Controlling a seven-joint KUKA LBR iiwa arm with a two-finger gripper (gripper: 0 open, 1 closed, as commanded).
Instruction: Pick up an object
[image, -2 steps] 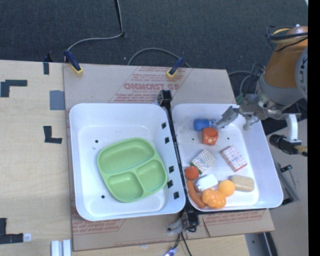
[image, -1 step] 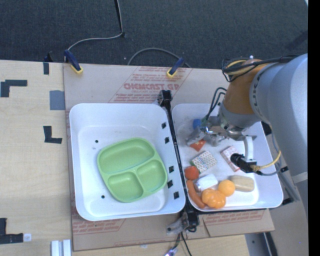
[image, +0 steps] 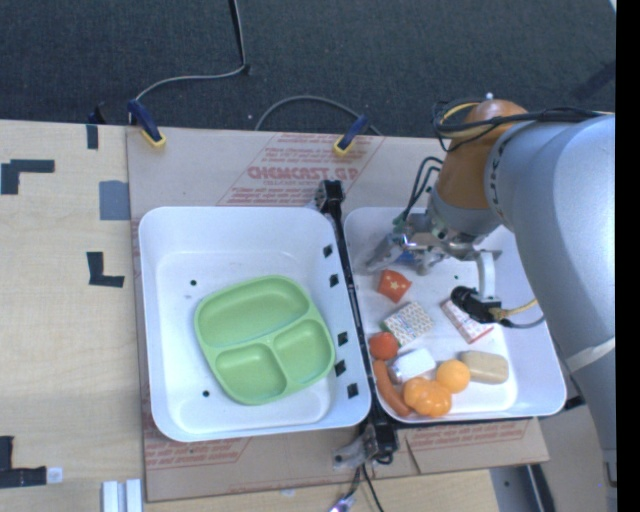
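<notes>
My gripper (image: 400, 256) hangs over the back of the right bin (image: 530, 345), its metal fingers spread apart with nothing between them. Just below its tips lies a small red-orange block (image: 393, 285). Further toward the front lie a checkered white packet (image: 408, 323), a red-and-white box (image: 466, 320), a tomato-like red ball (image: 383, 346), a white block (image: 414, 362), an orange carrot (image: 389, 388), two orange fruits (image: 440, 388) and a beige bar (image: 484, 367).
The left bin (image: 165, 300) holds a green divided plate (image: 263, 338). A black divider with clips (image: 343, 290) runs between the bins. A black cable (image: 478, 303) dangles from the wrist over the right bin. Blue-and-yellow clamps (image: 148, 125) sit at the back of the cardboard.
</notes>
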